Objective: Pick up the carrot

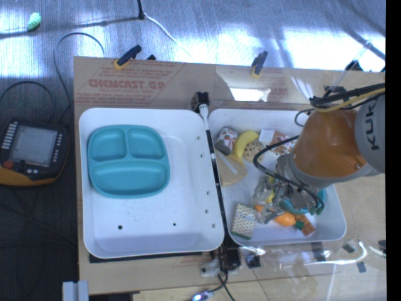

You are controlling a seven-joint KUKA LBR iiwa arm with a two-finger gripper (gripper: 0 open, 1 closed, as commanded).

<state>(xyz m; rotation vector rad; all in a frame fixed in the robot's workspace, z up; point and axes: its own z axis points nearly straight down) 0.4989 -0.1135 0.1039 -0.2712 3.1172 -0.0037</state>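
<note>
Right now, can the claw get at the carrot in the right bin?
Probably yes. The claw hangs low in the right bin, just above the carrot, which lies near the front wall. Toys crowd it on both sides, so a clean grasp is doubtful.

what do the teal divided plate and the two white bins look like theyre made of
Teal three-compartment plate: likely moulded plastic, matte, with even colour and soft rounded ridges. Shallow white bins, left and right: probably plastic too, smooth and slightly glossy, with rounded corners; painted metal can't be ruled out.
</note>
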